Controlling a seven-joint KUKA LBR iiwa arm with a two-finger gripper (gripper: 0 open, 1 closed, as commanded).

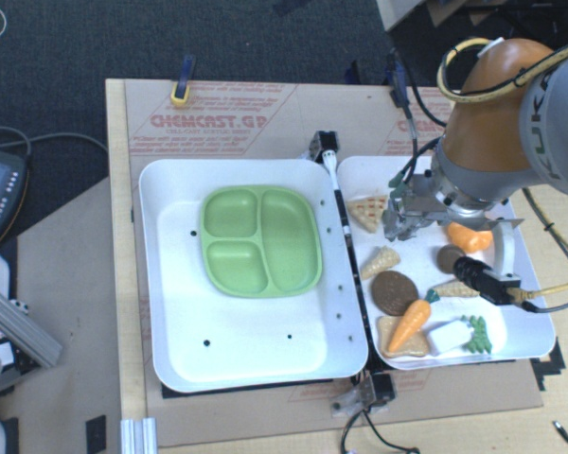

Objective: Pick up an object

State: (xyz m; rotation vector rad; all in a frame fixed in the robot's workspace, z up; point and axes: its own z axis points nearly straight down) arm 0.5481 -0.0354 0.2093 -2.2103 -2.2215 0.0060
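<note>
The grey metal pincer point(404, 218) hangs low over the right shallow white bin point(535, 334), near a tan wedge-shaped toy food piece point(367, 212), probably its target. Its state cannot be told.

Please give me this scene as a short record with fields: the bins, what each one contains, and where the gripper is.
left bin: holds a green divided plate
right bin: holds toy food, among it a carrot, a brown round piece, an orange piece
gripper: low over the right bin's upper part
held object: none seen between the fingers
</note>
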